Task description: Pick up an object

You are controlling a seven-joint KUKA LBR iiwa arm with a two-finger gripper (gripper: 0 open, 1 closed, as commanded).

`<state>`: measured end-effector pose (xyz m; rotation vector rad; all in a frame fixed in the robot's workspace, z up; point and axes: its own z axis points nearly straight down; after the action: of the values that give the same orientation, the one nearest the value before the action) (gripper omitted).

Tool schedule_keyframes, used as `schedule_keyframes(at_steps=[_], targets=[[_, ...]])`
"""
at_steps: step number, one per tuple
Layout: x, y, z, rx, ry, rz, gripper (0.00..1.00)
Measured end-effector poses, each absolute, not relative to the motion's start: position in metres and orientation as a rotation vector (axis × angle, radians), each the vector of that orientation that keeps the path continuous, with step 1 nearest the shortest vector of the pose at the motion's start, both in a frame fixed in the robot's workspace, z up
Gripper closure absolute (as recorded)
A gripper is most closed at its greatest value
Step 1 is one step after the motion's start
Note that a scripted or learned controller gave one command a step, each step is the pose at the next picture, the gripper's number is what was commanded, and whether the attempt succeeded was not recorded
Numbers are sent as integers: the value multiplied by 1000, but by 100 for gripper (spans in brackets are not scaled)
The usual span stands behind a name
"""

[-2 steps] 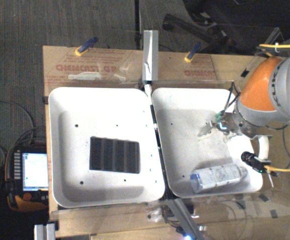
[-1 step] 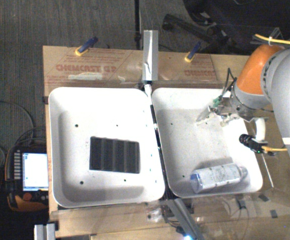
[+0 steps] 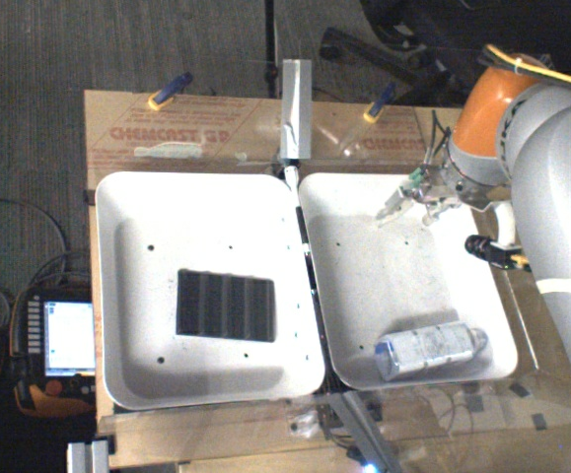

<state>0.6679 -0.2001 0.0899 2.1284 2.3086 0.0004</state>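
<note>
Nearest the camera, at the front edge of the right bin (image 3: 502,294), a plastic bottle (image 3: 430,350) lies on its side, its label wrapped round the body and its cap end pointing toward the right wall. It rests close against the front wall of that bin, and that is the thing I take to be the target. Over in the left bin (image 3: 117,264) a dark ribbed block (image 3: 226,305) lies flat near the middle, well apart from anything else.

My gripper (image 3: 415,201) hangs over the back part of the right bin, well apart from the bottle. Its fingers look spread apart with nothing between them; they hold no object.

So the step in hand, as I judge it, is the approach: bring the gripper forward across the bin until it sits above the bottle's middle. To do it well I would turn the wrist so the fingers straddle the bottle across its narrow width, not along its length. I would come down on the labelled body, away from the cap, since a round bottle is likely to roll if pinched off-centre. The front wall is close, so I would keep the finger on that side clear of the wall during the descent, and close only once both fingers are past the widest part.
</note>
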Motion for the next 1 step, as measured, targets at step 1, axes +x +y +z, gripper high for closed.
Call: schedule_keyframes(at_steps=[1], targets=[[647,-224,221,2460,1949,-4,0]])
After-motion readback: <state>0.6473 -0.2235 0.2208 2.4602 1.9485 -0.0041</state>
